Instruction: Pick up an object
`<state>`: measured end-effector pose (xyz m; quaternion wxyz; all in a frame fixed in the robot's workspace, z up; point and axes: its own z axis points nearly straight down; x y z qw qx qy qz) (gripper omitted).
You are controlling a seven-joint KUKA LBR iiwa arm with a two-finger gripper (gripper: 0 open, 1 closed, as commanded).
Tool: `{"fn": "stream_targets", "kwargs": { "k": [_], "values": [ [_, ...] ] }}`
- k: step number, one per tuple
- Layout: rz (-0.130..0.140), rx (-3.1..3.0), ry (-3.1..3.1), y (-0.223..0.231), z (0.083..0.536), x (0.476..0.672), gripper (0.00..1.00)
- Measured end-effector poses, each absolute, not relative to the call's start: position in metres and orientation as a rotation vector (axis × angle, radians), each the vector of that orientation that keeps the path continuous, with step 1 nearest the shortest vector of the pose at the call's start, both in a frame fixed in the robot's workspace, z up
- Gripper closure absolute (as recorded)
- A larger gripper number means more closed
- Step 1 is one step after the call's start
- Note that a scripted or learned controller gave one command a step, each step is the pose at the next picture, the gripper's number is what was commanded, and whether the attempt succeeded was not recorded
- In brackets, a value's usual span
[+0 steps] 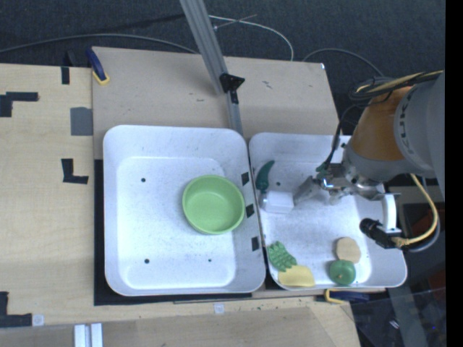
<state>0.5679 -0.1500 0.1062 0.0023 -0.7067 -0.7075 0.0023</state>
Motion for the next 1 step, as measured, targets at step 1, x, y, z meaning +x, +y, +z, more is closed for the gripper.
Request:
{"fn": "stream_targets", "kwargs": {
  "k": [1],
  "values": [
    [0.003, -2.217, -2.222, -0.1492, 0.1189, 0.5686, 1.0]
  ]
}}
